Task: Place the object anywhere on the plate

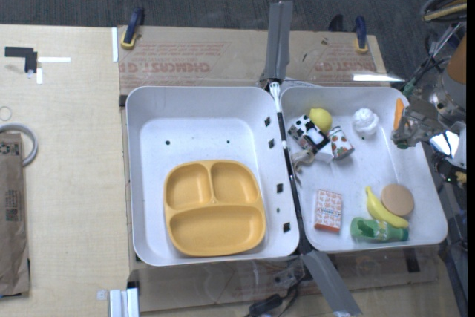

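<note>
The bench (67, 159) bears two white bins (148, 182) side by side.

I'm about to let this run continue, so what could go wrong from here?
The gripper sits at the right bin's far edge, so it may clip the wall descending. The toys are crowded: the yellow banana touches the tan disc, risking a double grab. The yellow divided plate lies across the divider.

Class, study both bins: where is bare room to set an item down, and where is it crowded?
Free: all three compartments of the yellow plate, and the left bin floor behind the plate. In the right bin, a bare strip runs mid-floor between the lemon cluster and the banana. Crowded: its near corner and back left.
</note>
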`<move>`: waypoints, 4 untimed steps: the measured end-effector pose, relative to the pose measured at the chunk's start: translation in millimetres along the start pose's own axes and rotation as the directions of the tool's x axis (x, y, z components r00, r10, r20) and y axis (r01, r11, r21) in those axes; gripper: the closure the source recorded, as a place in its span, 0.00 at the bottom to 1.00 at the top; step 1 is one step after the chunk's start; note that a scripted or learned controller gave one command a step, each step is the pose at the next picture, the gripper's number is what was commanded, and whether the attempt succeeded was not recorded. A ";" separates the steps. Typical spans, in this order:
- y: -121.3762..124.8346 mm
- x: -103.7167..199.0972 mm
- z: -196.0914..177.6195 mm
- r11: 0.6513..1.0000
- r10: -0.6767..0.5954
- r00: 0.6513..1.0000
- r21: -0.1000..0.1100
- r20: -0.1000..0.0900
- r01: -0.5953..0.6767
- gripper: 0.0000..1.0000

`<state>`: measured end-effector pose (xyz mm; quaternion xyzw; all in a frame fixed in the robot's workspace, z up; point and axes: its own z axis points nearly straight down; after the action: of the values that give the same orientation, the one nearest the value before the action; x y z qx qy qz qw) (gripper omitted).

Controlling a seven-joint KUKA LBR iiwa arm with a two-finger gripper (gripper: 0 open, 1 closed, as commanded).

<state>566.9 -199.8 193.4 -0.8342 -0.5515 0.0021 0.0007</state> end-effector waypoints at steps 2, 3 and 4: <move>-2.6 127.2 1.7 0.968 -0.250 0.968 -0.003 0.001 0.250 1.00; -60.5 196.6 2.2 0.907 -0.422 0.907 -0.001 0.000 0.422 1.00; -60.4 196.4 2.2 0.907 -0.422 0.907 -0.001 0.000 0.422 0.00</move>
<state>588.3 4.6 190.8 -0.6955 -0.7185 0.0017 0.0006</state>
